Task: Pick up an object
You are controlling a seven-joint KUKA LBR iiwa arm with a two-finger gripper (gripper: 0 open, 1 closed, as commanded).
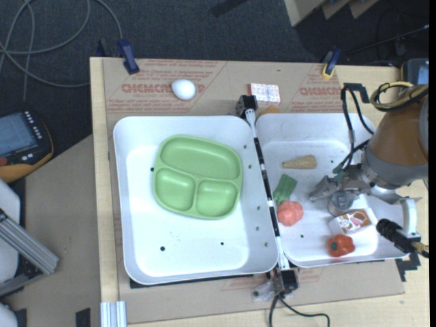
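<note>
Two shallow white bins sit side by side on a cardboard-covered bench (204,80). The left bin (136,251) carries a pale green divided plate (197,177), set toward its far half and slightly turned, with one long compartment along the far side and two smaller ones on the near side. The right bin (300,125) holds the loose objects: a tan, cone-shaped piece (300,162) lies near the middle of the bin toward its far wall; a green piece (283,188) lies at a slant just beside the wall shared with the left bin; a pink-red round object (291,213) sits touching or almost touching the near end of the green piece; a small white packet with a red print (353,221) lies toward the right side; and a red object with a dark green top (341,245) rests near the bin's near-right corner, just beside the packet. The grey arm with its orange band (402,142) reaches in over the right edge of the right bin, and the gripper (338,195) hangs low over the bin floor between the tan piece and the white packet. Whether it is released or clenched cannot be told from this angle, and nothing can be seen held in it. On the bench beyond the bins lie a white egg-shaped object (183,88) and a small patterned block (265,92).
</note>
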